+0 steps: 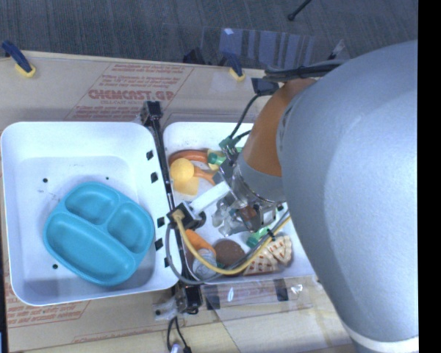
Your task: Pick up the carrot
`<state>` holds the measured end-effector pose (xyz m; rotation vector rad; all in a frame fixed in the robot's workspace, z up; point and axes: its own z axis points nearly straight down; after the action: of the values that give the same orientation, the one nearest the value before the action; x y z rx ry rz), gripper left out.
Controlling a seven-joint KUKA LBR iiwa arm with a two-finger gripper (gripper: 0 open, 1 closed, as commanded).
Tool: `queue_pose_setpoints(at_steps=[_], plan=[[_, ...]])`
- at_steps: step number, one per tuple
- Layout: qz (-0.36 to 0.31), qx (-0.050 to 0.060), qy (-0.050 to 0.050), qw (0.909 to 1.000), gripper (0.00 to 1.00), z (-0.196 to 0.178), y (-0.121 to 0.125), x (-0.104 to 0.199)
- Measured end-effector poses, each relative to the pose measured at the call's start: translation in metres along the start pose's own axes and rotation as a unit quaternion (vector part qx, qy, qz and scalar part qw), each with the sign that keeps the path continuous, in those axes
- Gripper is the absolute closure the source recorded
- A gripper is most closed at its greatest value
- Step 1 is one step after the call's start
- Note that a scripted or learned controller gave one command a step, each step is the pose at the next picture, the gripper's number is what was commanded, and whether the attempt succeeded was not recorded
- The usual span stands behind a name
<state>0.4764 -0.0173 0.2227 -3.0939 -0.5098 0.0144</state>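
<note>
Orange carrot (197, 239) lies crowded by cable (206, 265) — end effector (239, 215) state indeterminable; risk: snagging cable instead.

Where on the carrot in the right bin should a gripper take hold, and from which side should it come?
A judgement: grip the carrot across its exposed orange middle, coming from above. It lies flat near the bin's left wall, so a sideways approach looks blocked. A yellow cable crosses beside it, and the gripper hangs to its right.
</note>
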Motion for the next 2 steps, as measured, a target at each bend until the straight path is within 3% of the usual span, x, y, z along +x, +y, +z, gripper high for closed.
queue_pose_setpoints(at_steps=[1,2], plan=[[0.027,0.002,-0.003,0.9996,1.00,0.0340,-0.0786,0.0245],[-0.126,0.002,-0.004,0.9921,1.00,0.0332,-0.0801,0.0251]])
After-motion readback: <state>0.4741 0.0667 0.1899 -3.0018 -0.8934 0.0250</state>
